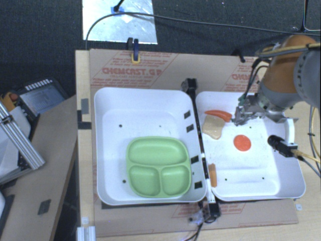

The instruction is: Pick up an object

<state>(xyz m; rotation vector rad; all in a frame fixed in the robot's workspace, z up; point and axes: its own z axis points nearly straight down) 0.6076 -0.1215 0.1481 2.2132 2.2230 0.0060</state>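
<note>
- Nearest, a green three-compartment plate (158,166) lies in the near half of the left bin (108,119), close to the divider between the bins.
- Just across the divider, a small orange-brown stick (212,175) lies along the left wall of the right bin (261,185), at its near end.
- Farther in, an orange-red disc (243,142) lies flat near the middle of the right bin, apart from the other pieces.
- Left of the disc and a little farther, a beige piece (212,128) rests near the left wall, touching or just beside an orange-red curved piece (218,115) on its far side.
- Over the far part of the right bin, the gripper (241,116) hangs just right of the curved piece and beyond the disc; whether it is apart or together cannot be told, and nothing visible sits in it.
- Behind it, the grey arm (288,79) with its orange band reaches in from the right.
</note>
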